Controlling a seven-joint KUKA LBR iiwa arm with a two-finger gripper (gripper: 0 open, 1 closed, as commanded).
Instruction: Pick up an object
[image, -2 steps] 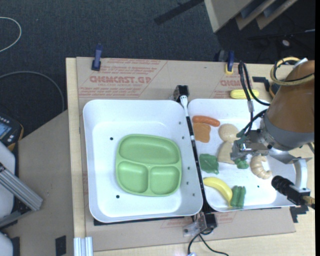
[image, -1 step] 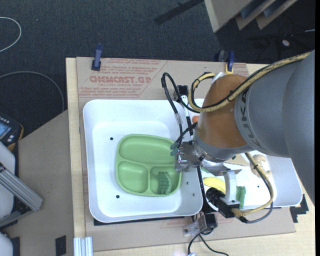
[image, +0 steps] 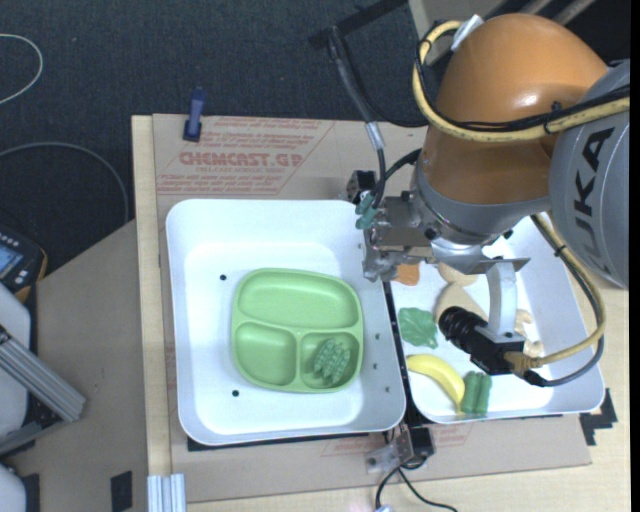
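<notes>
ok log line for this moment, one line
arm over right bin | banana lying in it | green divided plate in left bin

The desk (image: 250, 150) bears two white bins side by side; the left bin (image: 200, 260) holds a green divided plate (image: 290, 325) with a green bumpy item (image: 332, 360) in its lower right compartment; the right bin (image: 560, 395) holds a banana (image: 438, 374), a green leafy piece (image: 418, 325), a small green block (image: 476, 393) touching the banana's end, and a pale item (image: 462, 300); the grey arm (image: 500, 110) with its orange band hangs over the right bin, its pincer (image: 400, 250) low at the bin's upper left, by the wall between the bins.
</notes>
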